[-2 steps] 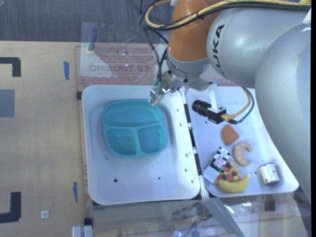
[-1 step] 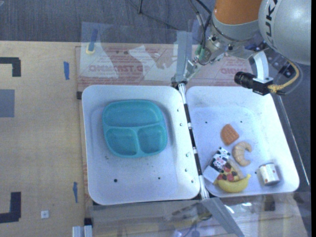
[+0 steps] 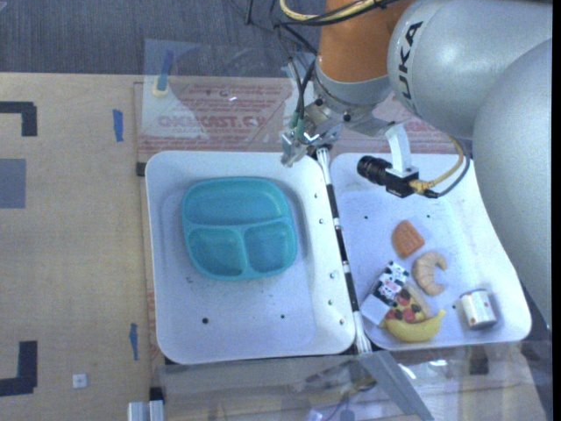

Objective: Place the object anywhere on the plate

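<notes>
RISK: grasp not begun | pincer (image 3: 298, 143) top centre, jaw state cannot be told | plate (image 3: 238, 239) left bin | banana (image 3: 414, 327), croissant (image 3: 429, 272) crowded lower right: mis-grasp likely

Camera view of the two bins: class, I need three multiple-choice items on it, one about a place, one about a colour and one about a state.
1. Where does the plate lie?
A. left bin
B. right bin
C. wooden bench

2. What colour is the plate?
A. red
B. teal
C. yellow

3. What state is the plate in?
A. holds the banana
B. nothing rests on it
C. turned upside down

Answers:
1 A, it sits inside the left bin.
2 B, its three compartments are teal.
3 B, the banana and croissant lie in the right bin.
</notes>
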`<move>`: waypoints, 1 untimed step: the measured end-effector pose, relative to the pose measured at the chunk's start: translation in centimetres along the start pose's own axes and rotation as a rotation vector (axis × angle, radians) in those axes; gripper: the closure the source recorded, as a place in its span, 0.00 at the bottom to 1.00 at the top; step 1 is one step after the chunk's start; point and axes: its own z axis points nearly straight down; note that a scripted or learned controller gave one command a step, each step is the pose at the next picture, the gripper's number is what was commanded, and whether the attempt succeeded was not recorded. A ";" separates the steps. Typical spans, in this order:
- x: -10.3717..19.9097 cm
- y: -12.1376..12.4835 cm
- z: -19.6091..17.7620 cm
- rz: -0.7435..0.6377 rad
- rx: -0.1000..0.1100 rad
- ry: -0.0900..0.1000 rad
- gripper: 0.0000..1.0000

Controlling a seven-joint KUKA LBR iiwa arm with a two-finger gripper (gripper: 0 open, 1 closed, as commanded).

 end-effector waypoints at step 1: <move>4.2 2.6 2.1 0.010 0.001 0.001 1.00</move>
